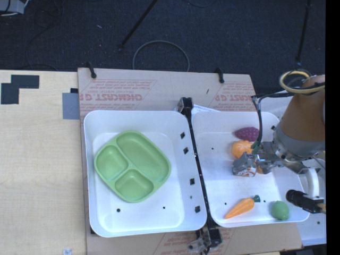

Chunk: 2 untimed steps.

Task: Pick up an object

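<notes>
Carrot point(239, 207) lies nearest to the camera in the right bin point(215, 126), close to the front wall, with its green top pointing to the right. Just to its right a green round fruit point(280, 210) rests in the front right corner of the same bin, apart from the carrot. Further back, about in the middle of this bin, the end effector point(246, 167) hangs low over the white floor, at the end of the grey arm point(300, 126) that comes in from the right. How far it is open I cannot tell, and I do not see any object between its parts. Just behind it, touching or almost touching, sits an orange round fruit point(240, 149), and behind that one a purple bunch of grapes point(247, 133) lies near the back wall. In the left bin point(101, 217) a green plate with three compartments point(132, 165) lies flat and turned at an angle. Both bins stand on a sheet of cardboard point(159, 92) on the bench point(37, 158), and beyond it the floor is dark.
</notes>
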### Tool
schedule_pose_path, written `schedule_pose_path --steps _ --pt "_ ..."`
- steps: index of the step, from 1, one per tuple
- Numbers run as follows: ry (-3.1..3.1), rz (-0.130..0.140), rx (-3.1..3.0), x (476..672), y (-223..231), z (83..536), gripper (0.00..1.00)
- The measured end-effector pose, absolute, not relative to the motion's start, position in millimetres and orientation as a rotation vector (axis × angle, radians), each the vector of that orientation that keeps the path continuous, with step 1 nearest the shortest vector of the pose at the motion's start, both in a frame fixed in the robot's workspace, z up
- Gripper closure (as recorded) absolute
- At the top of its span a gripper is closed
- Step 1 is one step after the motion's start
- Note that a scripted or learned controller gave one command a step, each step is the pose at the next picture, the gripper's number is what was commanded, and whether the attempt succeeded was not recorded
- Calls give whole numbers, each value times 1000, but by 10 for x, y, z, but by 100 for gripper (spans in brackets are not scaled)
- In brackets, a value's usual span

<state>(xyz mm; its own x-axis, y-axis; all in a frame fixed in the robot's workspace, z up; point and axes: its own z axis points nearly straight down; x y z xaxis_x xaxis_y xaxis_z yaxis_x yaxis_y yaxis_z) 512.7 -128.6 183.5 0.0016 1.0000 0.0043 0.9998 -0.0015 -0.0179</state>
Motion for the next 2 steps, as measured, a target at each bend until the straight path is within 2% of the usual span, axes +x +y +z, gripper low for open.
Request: schedule_pose_path --steps 1,2 --pt "-2216 7 -2216 5150 -1288 1881 0" --pt "-2212 10 -2213 5034 -1289 1304 0"
